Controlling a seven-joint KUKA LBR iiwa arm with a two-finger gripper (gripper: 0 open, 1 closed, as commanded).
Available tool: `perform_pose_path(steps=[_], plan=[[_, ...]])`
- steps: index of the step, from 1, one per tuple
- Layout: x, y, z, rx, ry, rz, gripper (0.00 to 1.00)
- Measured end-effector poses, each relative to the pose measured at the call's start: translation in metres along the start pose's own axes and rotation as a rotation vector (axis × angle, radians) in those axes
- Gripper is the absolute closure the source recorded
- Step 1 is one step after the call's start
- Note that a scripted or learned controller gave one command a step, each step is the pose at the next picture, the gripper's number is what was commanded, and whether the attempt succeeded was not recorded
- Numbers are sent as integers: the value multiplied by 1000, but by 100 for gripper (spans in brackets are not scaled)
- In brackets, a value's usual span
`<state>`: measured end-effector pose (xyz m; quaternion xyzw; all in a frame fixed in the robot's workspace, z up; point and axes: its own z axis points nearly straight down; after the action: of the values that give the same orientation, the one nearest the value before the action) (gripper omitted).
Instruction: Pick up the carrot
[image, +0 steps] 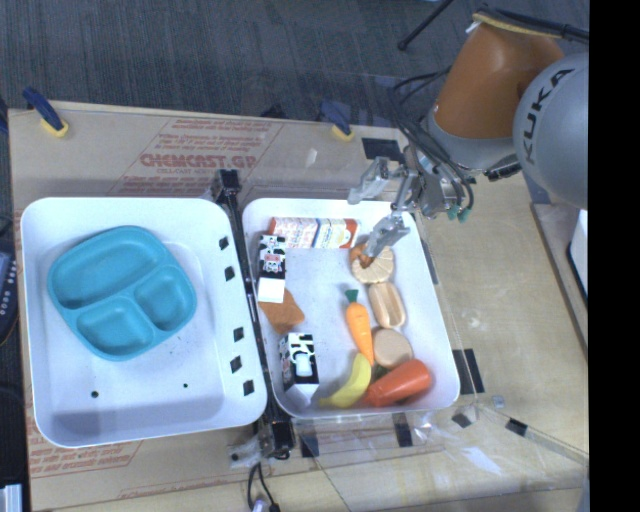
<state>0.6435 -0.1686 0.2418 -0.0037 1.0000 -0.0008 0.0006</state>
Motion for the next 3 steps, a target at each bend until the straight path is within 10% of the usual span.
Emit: perform_pose_path(steps=[1, 2, 3], plan=[[89, -7, 134, -7, 15, -63, 0], [122, 11, 150, -3, 2, -210, 0], [120, 13, 139, -2, -1, -219, 100]])
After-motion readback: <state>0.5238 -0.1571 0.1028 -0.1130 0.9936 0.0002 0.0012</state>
